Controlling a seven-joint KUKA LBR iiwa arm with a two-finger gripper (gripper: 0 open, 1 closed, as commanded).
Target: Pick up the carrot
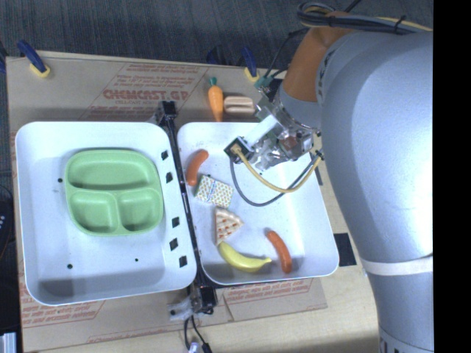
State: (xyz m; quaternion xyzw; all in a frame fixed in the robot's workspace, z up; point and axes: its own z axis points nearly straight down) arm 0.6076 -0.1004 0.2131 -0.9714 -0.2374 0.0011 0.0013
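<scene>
1. The carrot (214,101) isn't in either bin. It lies on the cardboard just past the far rim of the right bin (298,215), with a tan bun-like piece (238,106) just beside it.
2. Its long axis runs up and down the view, green top pointing at the far edge of the bench, orange tip towards the bin.
3. The gripper (282,144) hangs over the far right part of the right bin. The carrot lies to the view's left of it and a little further back, across the rim.
4. Open or closed? Cannot tell, the wrist hardware hides it. Nothing is visibly held.
5. The arm comes in from the right, its big grey body looming over the bin's right side, orange band high, wrist angled down and leftward.
6. Watch the decoy: an orange sausage (196,166) lies inside the bin near the divider, close to the carrot in colour.
7. My read: the next move must cross the rim, then line up across that long axis.
</scene>
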